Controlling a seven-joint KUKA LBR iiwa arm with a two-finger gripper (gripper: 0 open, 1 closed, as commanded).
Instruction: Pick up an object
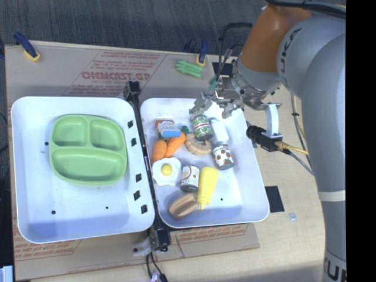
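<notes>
Fingers: spread apart, nothing between them, poised over the right bin's 12 o'clock end. The gripper hangs just above a small green-labelled can, which stands at the fingers' 6 o'clock; contact cannot be confirmed.

Right bin contents, outward from the can:
- white bottle at its 3 o'clock, just beside it;
- tan ring-shaped toy at 6 o'clock, touching;
- red-spotted can at 4 o'clock;
- blue block and red-and-white packet at 9 o'clock;
- two carrots at 8 o'clock;
- fried egg, another can, yellow bottle and hot dog bun towards the bin's 6 o'clock end.

Left bin: holds a green divided plate.

Desk: a green object lies beyond the bins at 12 o'clock.
</notes>
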